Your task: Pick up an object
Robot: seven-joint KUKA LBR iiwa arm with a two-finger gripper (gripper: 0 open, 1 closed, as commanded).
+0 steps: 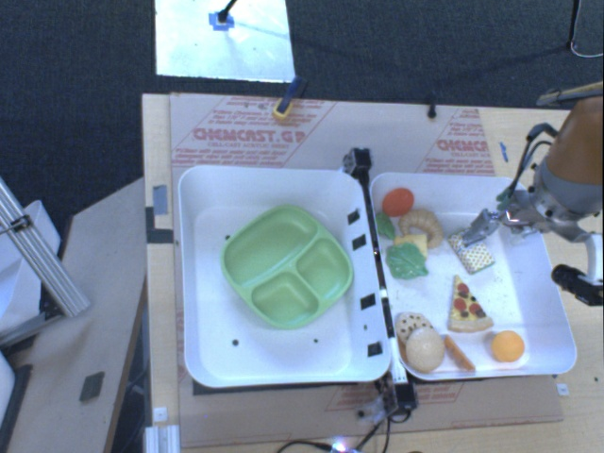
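So the grey arm with the orange band (571,163) comes in from the right and its two-finger gripper (483,226) is down low in the right white bin (552,295), right at the top edge of a small speckled grey-white square block (472,253). Can't tell if the fingers are spread or pinching anything, too small and dark at the tip. The block lies flat on the bin floor, so I wouldn't call it grabbed.

That block looks like the target to me, since the gripper sits right on it while the other toys are further off: a red tomato (398,200), a tan pretzel-ish ring (421,223), a leafy green piece (407,262), a pizza slice (466,306), an orange ball (508,346) and a cream-coloured bun (424,351).

The left white bin (203,253) holds a light green divided plastic tray (287,266), probably the drop-off spot. Both bins sit side by side on the tabletop (245,135).
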